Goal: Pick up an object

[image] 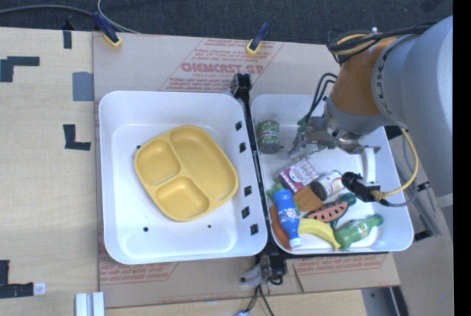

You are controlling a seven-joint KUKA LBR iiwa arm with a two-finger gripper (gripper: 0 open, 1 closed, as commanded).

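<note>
So we're looking down at the counter (44,160) with the two shallow white bins side by side, and the grey arm with its orange band (360,82) comes in from the right and bends down over the right-hand white bin (401,233). The orange section sits above the bin's upper right part, and the wrist points down and to the left, ending in the hand (307,138), which hangs low over the upper middle of that bin. We honestly can't tell how far apart it's spread from this angle, and we don't see anything gripped in it. Just to its left is a small green-labelled tin can (267,135), close to the hand but apart from it as far as we can make out. The rest of the stuff is piled toward the near side of the same bin: a small packet with a dark red and white label (299,174), a blue and white plastic bottle (287,213), a yellow toy banana (316,232), a toy watermelon slice (333,210), a green plastic bottle (359,228) and a brown wedge-shaped piece (307,198), all jumbled and touching each other. The left-hand white bin (118,233) holds a yellow plastic tray with three compartments (185,171), lying flat and turned at an angle. Two yellow and blue clamps (107,30) pin the cardboard sheet at the far edge.
</note>
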